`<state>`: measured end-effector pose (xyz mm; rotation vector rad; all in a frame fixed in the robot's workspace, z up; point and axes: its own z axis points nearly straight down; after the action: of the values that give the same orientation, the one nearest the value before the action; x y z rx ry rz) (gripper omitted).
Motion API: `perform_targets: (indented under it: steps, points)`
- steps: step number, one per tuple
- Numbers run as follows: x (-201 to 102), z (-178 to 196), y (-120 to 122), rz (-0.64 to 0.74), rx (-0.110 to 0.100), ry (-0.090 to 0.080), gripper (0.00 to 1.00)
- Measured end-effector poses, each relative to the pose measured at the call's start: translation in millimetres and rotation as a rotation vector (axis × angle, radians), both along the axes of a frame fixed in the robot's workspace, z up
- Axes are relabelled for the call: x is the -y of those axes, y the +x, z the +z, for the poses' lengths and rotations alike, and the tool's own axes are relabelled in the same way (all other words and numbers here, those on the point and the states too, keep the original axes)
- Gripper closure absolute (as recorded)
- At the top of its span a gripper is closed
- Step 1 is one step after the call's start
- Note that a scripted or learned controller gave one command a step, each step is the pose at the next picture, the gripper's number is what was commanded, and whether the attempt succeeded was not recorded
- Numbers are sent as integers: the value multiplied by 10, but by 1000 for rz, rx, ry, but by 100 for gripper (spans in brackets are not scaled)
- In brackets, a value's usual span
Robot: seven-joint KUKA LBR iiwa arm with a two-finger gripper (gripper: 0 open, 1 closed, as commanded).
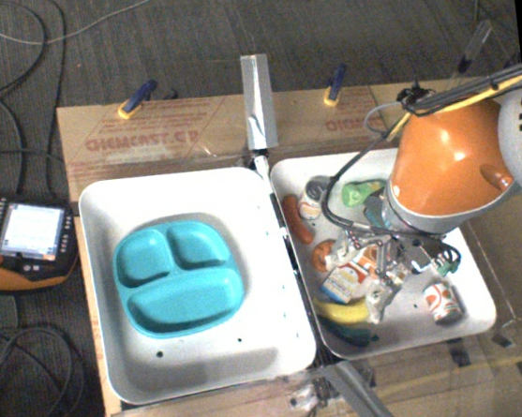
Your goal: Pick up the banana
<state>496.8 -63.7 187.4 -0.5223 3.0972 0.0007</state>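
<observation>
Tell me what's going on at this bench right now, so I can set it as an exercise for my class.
A grey and orange robot arm reaches in from the right over the right bin, which is crowded with small items. Its gripper is down among them, just above and right of the banana lying near the bin's front left. The banana rests in the bin, not yet lifted. In the left bin sits a blue divided tray.

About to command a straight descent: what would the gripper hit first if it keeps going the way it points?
Probably the banana, just below the gripper in the right bin; depth is unclear.
</observation>
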Motion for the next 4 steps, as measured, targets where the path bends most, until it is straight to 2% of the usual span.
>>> perform_targets:
  steps: [1, 2, 3, 4]
  points:
    - [-492, -39, 15, 23, 0, 3, 0]
    - [-206, -39, -36, 158, 0, 0, 0]
    - [12, -42, 171, 399, 1, 2, 0]
    - [-29, -44, -35, 701, 0, 2, 0]
